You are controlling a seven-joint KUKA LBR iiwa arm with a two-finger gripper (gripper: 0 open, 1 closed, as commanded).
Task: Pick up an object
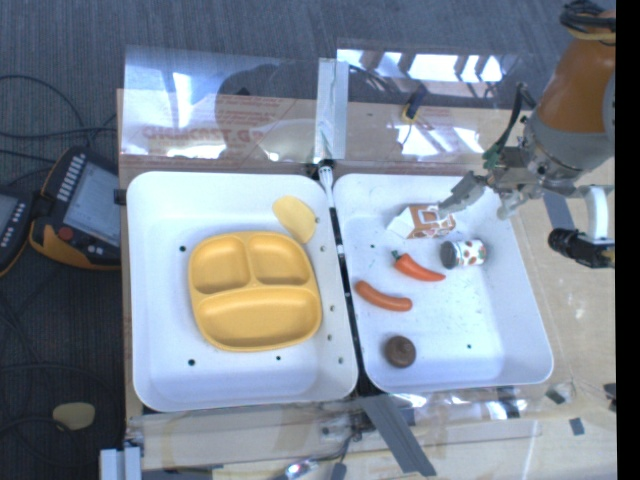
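Gripper [487, 190] above right bin [520, 298] by carton [428, 222]; jaw state unclear.

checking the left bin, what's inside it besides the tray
The left bin holds a yellow tray and a pale yellow piece by its top right corner. The bin floor under the tray is covered.

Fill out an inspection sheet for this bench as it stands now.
Surface: two shallow white bins side by side.
Job's things: right bin holds an orange carrot toy, orange-brown sausage toy, round brown disc, small speckled can, white patterned packet.
Clutter: left bin holds a yellow divided plastic tray and a pale yellow oval piece.
Claw: claw at right bin's far edge, beside the packet.
Cables: black cables on floor.
Surroundings: orange handheld pendant, grey carpet.
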